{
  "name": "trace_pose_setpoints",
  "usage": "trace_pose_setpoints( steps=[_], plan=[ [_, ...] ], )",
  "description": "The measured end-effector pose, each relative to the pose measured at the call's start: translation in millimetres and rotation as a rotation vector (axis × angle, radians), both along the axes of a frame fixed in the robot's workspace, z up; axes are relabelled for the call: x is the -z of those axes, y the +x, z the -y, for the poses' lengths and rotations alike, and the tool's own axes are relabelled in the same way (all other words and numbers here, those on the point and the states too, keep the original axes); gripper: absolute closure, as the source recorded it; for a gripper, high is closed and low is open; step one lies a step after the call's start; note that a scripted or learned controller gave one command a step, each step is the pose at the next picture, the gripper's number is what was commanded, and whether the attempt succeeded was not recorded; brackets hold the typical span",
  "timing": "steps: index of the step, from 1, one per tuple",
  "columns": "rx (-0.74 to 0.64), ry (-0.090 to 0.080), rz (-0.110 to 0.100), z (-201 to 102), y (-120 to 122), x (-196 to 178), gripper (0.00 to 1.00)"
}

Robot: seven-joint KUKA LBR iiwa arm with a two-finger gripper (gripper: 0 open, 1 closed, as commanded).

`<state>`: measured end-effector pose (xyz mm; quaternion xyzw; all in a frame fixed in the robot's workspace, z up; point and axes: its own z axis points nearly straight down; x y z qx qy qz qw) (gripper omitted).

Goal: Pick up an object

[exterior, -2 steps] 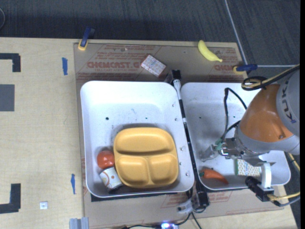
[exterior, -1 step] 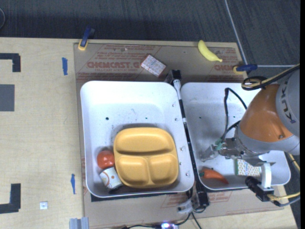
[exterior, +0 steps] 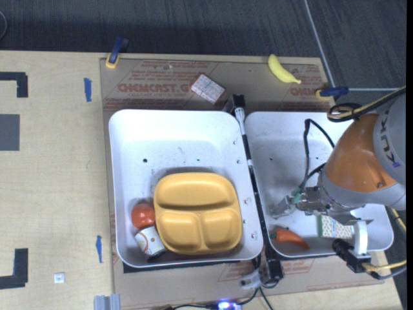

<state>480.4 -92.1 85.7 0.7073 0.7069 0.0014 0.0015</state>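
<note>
My gripper (exterior: 284, 206) hangs low in the right bin (exterior: 277, 134), just above the carrot (exterior: 288, 236); I cannot tell how my jaws stand. Descending off-centre, I could knock the carrot against the bin's wall. Nearest: one carrot. Left bin (exterior: 168, 124): one tray (exterior: 197, 210), one tomato (exterior: 142, 214). Farthest: one banana (exterior: 282, 70).

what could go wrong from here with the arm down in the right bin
1. The gripper sits above the orange carrot-like toy, not on it, so closing here may catch nothing.
2. That toy lies against the right bin's front wall, leaving little room for a finger beside it.
3. The patterned green-and-white item lies partly under the wrist, so the arm may shove it while reaching.
</note>
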Motion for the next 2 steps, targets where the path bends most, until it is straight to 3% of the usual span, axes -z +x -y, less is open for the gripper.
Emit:
trace_pose_setpoints(
  steps=[2],
  plan=[
    [0.0, 0.0, 0.0, 0.3, 0.1, 0.0, 0.0]
  ],
)
